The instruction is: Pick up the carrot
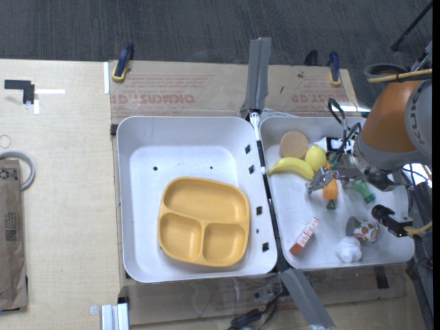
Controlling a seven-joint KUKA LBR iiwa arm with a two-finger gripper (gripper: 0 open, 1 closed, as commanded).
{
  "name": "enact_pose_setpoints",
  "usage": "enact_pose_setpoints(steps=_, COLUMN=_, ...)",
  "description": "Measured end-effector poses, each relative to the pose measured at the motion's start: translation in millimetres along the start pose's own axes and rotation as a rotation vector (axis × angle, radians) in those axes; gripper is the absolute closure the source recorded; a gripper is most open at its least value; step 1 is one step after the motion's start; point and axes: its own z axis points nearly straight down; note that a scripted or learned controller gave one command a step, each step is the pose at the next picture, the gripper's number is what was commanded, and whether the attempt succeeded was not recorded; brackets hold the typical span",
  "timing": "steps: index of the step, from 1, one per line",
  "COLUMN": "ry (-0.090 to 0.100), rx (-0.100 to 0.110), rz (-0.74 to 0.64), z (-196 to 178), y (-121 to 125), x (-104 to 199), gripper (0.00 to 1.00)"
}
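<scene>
Camera view, from above and at a slant: we read it left to right across a pale wooden tabletop [62, 205]. At the tabletop's left edge lies a brown paper bag [12, 232]. Next come two shallow white bins side by side. The left bin [137, 184] holds a yellow divided plate [204, 220] near its front edge.

The right bin [399, 253] is crowded. Toward its back left corner sit a round tan disc [293, 144], a banana [291, 167] and a lemon [315, 157], close together. Near its front edge lie a small red and white packet [304, 236], a white crumpled object [349, 252] and a small printed cup [364, 229].

The carrot [331, 188], a short orange piece, lies near the middle of the right bin, just right of the banana's tip. The end effector [323, 179] hangs right over it, on the grey arm with its orange band [388, 119] reaching in from the right edge. We cannot tell whether it is spread or closed, nor whether it grips the carrot; metal parts and carrot overlap from this angle.

We judge the step in hand to be the descent or the grasp itself. The next move calls for a firm closing around the carrot, clear of the banana and lemon, then a straight lift.
</scene>
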Motion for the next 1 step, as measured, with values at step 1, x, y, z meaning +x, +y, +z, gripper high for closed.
enact_pose_setpoints(steps=1, ry=-0.001, rx=0.0, rz=0.003, z=-9.1, y=-0.1, x=-1.1, gripper=1.0)
